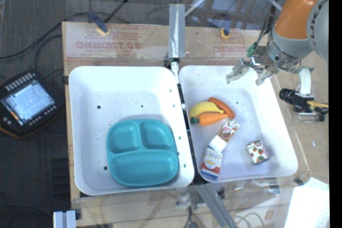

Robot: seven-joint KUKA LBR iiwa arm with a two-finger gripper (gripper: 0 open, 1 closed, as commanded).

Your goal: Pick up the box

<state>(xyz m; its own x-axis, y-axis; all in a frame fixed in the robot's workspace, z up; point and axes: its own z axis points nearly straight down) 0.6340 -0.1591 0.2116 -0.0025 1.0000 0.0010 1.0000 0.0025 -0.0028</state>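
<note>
- Bins sat side by side on the bench: the left bin (85,93) had just a teal divided tray (142,151) in it, lying flat toward the near right corner
- right bin (267,109) was the busy one: a yellow banana (202,109) and two orange carrots (214,115) bunched together near its left wall, all touching each other
- below those, a long white carton with red and blue print (218,151) lay slanted, its lower end right at the near rim
- the box (257,152), small and white with red fruit printed on it, lay tilted toward the near right corner, clear of the carton and well apart from the gripper
- gripper (250,73) hung over the far edge of the right bin, fingers spread apart with nothing between them
- arm (302,13) with its orange band was cut off by the top right of the frame
- print on the carton and box was too small to read; a black handheld pendant (26,103) lay on the floor to the left, its screen a blur
</note>
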